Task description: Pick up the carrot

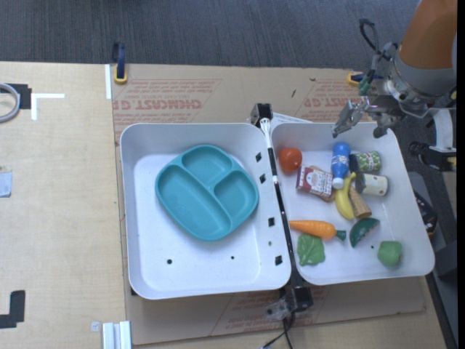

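Low in the right white plastic bin [407, 217], the orange carrot with a green top [314, 228] lies beside a green leaf-shaped toy [311, 250]. Well apart, the metal pincer [361, 119] hovers over that bin's far rim, its fingers spread wide around nothing.

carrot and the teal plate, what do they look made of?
Carrot: probably moulded plastic toy food, with an even orange body, smooth matte surface and a green tip. Teal plate: likely hard plastic, uniform colour, three moulded compartments, slight sheen. Neither material is certain from this view.
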Tool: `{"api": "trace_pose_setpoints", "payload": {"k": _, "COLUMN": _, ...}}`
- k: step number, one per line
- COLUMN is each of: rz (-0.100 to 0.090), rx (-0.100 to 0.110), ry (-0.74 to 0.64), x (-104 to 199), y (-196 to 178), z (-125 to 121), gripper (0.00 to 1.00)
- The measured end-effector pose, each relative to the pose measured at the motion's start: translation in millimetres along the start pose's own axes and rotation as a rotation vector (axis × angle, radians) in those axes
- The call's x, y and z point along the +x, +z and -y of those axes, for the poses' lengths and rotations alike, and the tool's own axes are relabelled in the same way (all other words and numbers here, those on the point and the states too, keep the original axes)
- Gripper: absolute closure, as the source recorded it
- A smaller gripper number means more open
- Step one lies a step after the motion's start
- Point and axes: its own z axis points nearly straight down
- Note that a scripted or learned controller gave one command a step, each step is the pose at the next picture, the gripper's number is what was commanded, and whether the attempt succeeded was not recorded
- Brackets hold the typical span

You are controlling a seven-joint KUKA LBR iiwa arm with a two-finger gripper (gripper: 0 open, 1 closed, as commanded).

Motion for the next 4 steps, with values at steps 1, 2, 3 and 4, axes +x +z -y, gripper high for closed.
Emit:
{"api": "trace_pose_setpoints", "payload": {"k": 1, "rz": -0.001, "rx": 0.002, "ry": 0.004, "x": 20.7, "y": 98.1, "z": 58.6, "gripper": 0.0}}
{"api": "trace_pose_setpoints", "payload": {"k": 2, "rz": -0.002, "rx": 0.001, "ry": 0.004, "x": 22.5, "y": 155.3, "z": 147.9, "gripper": 0.0}}
{"api": "trace_pose_setpoints", "payload": {"k": 3, "rz": -0.002, "rx": 0.001, "ry": 0.003, "x": 20.9, "y": 173.6, "z": 115.5, "gripper": 0.0}}
{"api": "trace_pose_setpoints", "payload": {"k": 4, "rz": -0.002, "rx": 0.002, "ry": 0.006, "x": 20.7, "y": 165.1, "z": 115.2, "gripper": 1.0}}
